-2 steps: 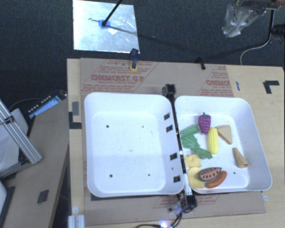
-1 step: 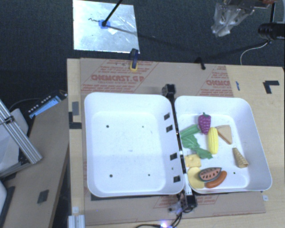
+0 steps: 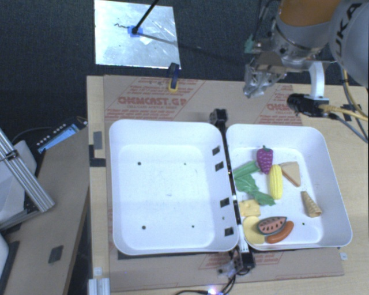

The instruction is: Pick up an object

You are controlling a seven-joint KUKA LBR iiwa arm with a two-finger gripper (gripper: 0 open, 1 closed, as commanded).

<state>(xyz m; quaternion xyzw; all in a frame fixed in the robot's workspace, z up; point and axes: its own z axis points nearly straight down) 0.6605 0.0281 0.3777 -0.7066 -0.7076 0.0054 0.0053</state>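
You have two white bins filling the middle of the frame: the left bin (image 3: 167,184) and the right bin (image 3: 323,173), which holds all the toy food. The arm (image 3: 305,17) sits at the upper right, with its gripper (image 3: 256,86) hanging over the cardboard above the right bin's far rim, well apart from the items; nothing sits between its tips, and how wide they stand you cannot tell. In the right bin, look for the green leafy piece (image 3: 251,181) at centre, the yellow corn (image 3: 276,181) just beside it, the purple grapes (image 3: 264,159) above, the watermelon slice (image 3: 271,224) and sausage (image 3: 279,233) at lower centre, and the cone (image 3: 311,204) to the right.
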